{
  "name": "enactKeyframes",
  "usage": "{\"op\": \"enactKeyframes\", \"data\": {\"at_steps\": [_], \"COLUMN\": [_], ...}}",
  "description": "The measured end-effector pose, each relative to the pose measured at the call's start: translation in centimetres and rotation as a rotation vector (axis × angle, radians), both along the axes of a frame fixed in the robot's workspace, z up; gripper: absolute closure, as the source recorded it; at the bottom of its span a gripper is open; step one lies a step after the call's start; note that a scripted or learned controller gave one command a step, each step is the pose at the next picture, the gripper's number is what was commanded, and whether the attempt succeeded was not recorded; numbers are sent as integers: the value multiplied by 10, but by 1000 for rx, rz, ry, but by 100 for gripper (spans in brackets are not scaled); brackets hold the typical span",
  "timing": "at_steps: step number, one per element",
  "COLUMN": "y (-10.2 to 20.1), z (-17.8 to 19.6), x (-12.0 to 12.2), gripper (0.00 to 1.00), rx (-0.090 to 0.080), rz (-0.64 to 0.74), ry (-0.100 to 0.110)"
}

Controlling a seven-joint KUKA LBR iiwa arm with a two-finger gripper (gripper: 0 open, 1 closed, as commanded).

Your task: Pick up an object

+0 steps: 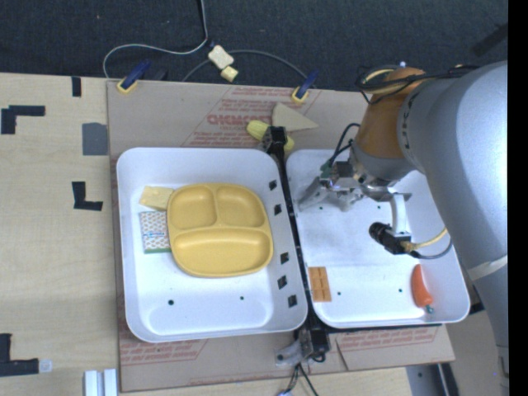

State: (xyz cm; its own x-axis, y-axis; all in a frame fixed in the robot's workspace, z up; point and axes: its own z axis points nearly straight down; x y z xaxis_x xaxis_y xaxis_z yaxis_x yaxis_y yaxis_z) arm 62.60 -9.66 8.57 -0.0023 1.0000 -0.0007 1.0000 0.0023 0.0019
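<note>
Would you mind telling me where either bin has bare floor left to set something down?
Left bin: a bare strip along the near wall, below the yellow tray. Right bin: bare middle between orange card and carrot. Its far end is crowded by the gripper.

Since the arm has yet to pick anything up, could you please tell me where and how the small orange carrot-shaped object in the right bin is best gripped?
Grip the small orange carrot-shaped object across its narrow middle, coming straight down from above. It lies flat and slender, running roughly along the right white bin's near-right wall, so the end effector should probably close across its short width, with one finger slipping between it and that wall.
</note>
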Motion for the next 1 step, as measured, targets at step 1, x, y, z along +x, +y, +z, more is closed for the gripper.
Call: {"op": "enactKeyframes", "data": {"at_steps": [1], "y": [-6], "z": [0], "x": [45], "gripper": [0], "rx": [0], "rz": [1], "ry": [-1]}}
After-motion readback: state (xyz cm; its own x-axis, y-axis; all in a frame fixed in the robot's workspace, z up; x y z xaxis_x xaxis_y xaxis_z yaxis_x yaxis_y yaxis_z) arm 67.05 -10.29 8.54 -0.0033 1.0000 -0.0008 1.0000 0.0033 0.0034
